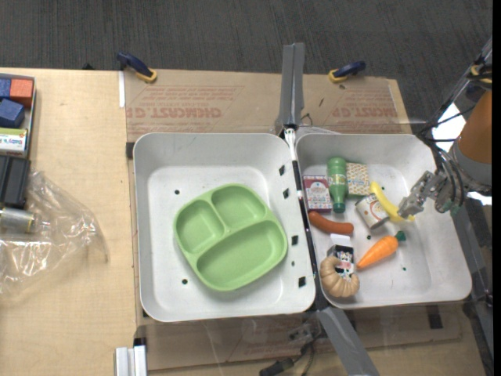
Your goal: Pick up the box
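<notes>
Wooden counter (pixel 78 304), two white bins, arm in from the right.
Left bin (pixel 156 163) holds a green tray (pixel 231 237); in the crowded right bin the box (pixel 316 193) touches a green bottle (pixel 337 182). Best approach from its freer left side. Pincer (pixel 412 202) hovers by the banana (pixel 382 198); its spread I cannot tell.

the plate (pixel 230 236) lies in the left bin (pixel 156 233). in the right bin (pixel 438 272), the box (pixel 316 193) lies left of the bottle (pixel 337 183), with the sausage (pixel 331 224) in front of both.
</notes>
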Motion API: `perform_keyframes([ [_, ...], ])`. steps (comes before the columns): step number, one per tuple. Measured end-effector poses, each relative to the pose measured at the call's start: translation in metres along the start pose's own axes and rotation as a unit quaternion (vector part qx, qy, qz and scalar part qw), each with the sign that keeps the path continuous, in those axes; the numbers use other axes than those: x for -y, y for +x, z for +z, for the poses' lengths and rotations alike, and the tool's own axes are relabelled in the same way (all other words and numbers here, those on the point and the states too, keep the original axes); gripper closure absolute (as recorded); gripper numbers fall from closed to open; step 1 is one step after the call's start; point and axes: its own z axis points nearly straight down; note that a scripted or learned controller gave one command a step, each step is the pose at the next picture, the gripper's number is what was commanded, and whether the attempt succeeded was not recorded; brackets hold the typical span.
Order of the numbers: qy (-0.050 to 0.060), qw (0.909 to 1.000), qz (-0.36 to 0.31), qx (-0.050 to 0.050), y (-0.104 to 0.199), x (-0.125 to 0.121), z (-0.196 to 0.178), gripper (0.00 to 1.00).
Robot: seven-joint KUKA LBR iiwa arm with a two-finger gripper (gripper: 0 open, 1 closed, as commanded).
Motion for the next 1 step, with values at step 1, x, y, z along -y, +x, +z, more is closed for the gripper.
perform_keyframes([
  [1, 0.000, 0.9938, -0.111, 0.000, -0.0065, -0.0131, -0.0615, 1.00],
])
